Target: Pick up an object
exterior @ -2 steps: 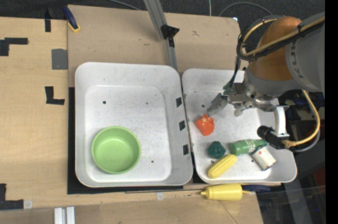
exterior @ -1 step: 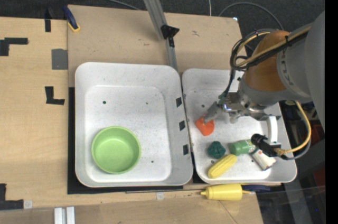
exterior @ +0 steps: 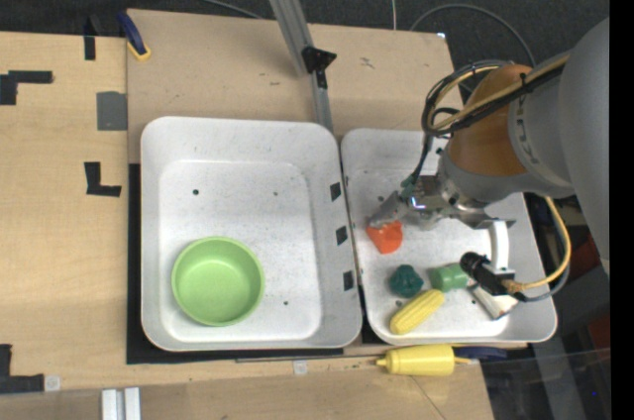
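Plywood bench up top, two shallow white bins side by side on it, and you're basically working the right bin since that's where the arm reaches in. The gripper sits low over the upper middle of that bin, with the orange-banded wrist bulking up right behind it. Honestly the business end is a dark metal blur from this angle, so whether it's clamped or released is something you just can't tell, and nothing reads as being carried. The closest candidate is the small orange block, which lies just down and to the left of the gripper, near but looking apart from it. It's chunky, not elongated, so no real long axis to line up with; my guess is you only need a short shift toward the near-left before dropping. Further toward the front edge you've got a dark green piece, a lighter green piece and a yellow corn cob lying diagonally, all well apart from the gripper. The left bin has a green bowl in its near corner, way off on the far side from the arm, so I'd ignore it.
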